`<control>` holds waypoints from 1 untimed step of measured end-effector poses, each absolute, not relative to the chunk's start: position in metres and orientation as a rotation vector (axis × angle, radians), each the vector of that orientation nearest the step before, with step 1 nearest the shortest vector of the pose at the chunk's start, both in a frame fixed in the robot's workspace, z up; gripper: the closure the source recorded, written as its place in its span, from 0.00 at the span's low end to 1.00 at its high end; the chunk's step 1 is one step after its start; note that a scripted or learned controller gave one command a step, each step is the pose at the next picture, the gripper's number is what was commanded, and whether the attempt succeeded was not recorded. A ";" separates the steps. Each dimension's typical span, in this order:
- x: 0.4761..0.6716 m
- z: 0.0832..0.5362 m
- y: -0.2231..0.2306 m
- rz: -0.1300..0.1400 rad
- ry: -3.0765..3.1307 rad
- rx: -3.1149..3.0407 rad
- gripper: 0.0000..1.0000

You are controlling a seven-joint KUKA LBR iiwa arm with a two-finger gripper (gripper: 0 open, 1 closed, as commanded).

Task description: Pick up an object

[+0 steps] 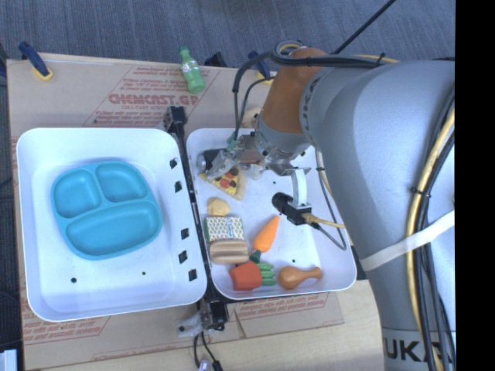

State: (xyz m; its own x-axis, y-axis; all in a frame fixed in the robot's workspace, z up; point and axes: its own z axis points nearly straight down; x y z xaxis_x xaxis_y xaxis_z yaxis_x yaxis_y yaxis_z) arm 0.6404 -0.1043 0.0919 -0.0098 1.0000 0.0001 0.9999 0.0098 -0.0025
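Grey arm (371, 145) fills the right side, reaching down into the right bin (329, 280). Left bin (31, 207) holds a blue tray (104, 207). Its hand (220, 161) hangs low at the right bin's far left corner, just above a pizza slice (227, 182); whether it is apart or together cannot be told. Nearer lie a carrot (266, 233), a sandwich (228, 250) and a drumstick (298, 276).

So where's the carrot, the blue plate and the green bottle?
carrot (266, 233): camera view, middle of its orange body.
blue plate (106, 207): camera view, ridge between its compartments.
green bottle (192, 73): camera view, middle of its body.
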 end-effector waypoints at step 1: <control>0.657 0.092 -0.094 0.000 -2.431 -1.990 0.00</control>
State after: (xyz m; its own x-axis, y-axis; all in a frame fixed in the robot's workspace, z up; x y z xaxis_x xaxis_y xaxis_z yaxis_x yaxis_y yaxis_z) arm 0.6569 -0.0935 0.0921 -0.1977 0.9803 -0.0003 0.9803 0.1977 0.0001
